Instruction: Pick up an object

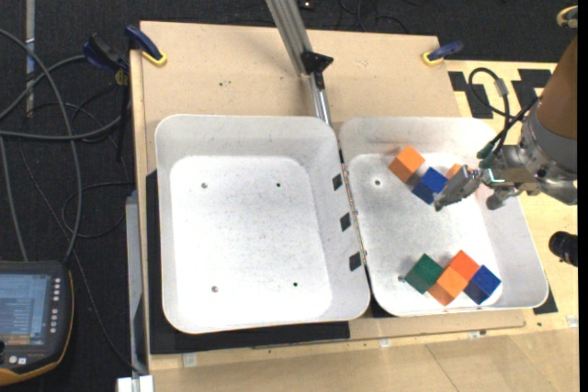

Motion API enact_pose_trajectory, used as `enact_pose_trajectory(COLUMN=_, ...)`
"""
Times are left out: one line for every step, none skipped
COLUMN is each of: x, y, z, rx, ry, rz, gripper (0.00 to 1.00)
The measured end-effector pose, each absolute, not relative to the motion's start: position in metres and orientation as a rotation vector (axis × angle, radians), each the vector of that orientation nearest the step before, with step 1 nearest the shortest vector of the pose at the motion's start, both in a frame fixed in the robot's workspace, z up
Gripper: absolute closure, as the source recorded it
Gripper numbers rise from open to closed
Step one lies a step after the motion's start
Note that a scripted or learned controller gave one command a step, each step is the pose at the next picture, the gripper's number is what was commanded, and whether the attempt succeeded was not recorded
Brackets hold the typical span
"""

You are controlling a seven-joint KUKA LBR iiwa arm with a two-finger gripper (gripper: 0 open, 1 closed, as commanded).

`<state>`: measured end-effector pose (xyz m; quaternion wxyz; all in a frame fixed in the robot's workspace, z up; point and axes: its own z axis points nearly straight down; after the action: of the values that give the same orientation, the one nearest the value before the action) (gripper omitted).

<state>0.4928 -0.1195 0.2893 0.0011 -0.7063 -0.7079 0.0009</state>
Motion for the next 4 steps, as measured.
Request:
enact_pose_trajectory(x=0.493, y=-0.12, z=0.291, rx=-2.222, ry=-2.222, rz=0.0, gripper=0.0)
enact_pose_trajectory(x=0.499, y=-0.113, z=0.243, rx=-2.219, ry=-2.218, rz=0.005, gripper=0.0)
enact_pose_trajectory(x=0.49, y=-0.113, z=0.184, rx=-2.219, ry=-2.216, rz=0.006, gripper=0.0)
enact_pose_trajectory(x=0.489, y=-0.12, z=0.123, rx=-2.22, ry=-2.214, rz=0.006, gripper=0.0)
